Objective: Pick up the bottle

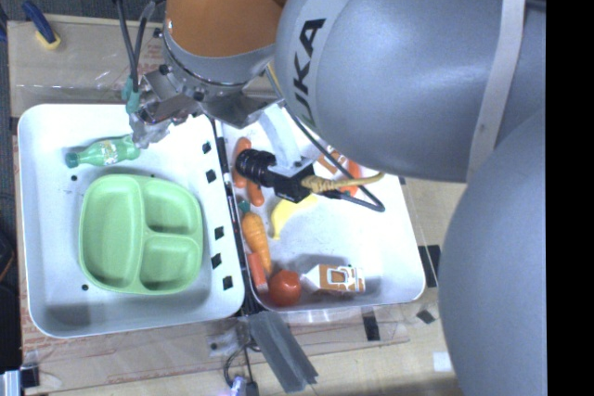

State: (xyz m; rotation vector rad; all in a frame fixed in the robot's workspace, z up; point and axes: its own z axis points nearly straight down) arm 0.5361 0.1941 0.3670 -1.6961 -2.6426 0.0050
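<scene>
A pale green bottle (100, 152) lies on its side in the far part of the left bin (37, 199), cap end to the left, just behind a green divided plate (141, 234). My gripper (146, 127) hangs low over the bottle's right end, right at it or touching it. The arm's big grey and orange body covers the space above and to the right. From this angle I cannot make out any part of the bottle between the gripper's tips.
The right bin (408, 283) holds carrots (257, 238), a red tomato (285, 287), a yellow banana piece (282, 216) and an orange-and-white carton (340, 278). A blue-and-yellow tool (39, 23) lies on the bench at the far left.
</scene>
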